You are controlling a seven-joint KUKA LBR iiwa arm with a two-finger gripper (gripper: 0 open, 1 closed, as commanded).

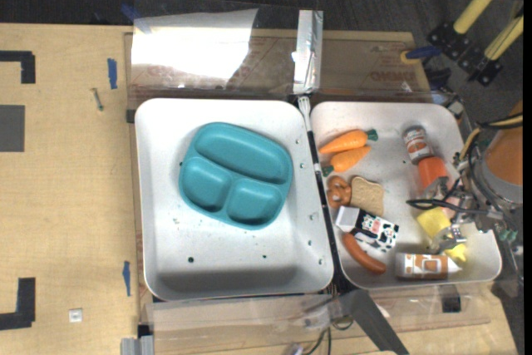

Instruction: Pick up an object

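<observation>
Your arm (504, 166) comes in at the right edge, orange band visible, wrist over the right rim of the right bin (391, 114). The gripper (453, 216) sits low over the bin's right side amid dark cables; whether it's wide, narrow or holding anything, you cannot tell from this angle.

Closest things to it: a yellow piece (435, 222) just left of the gripper, touching or nearly so, and a small yellow bit (455, 252) just below it. An orange-and-white bottle (428, 265) lies on its side near the bin's front wall, under the gripper. An upright orange bottle (431, 170) and a can-like jar (416, 143) stand just above and left of it.

Farther left, well apart from the gripper: two carrots (345, 147), a pretzel (338, 191), a bread slice (367, 194), a black-and-white carton (376, 231), a sausage (362, 253).

Left bin (158, 204) holds a teal divided tray (237, 173), far from the gripper.
</observation>
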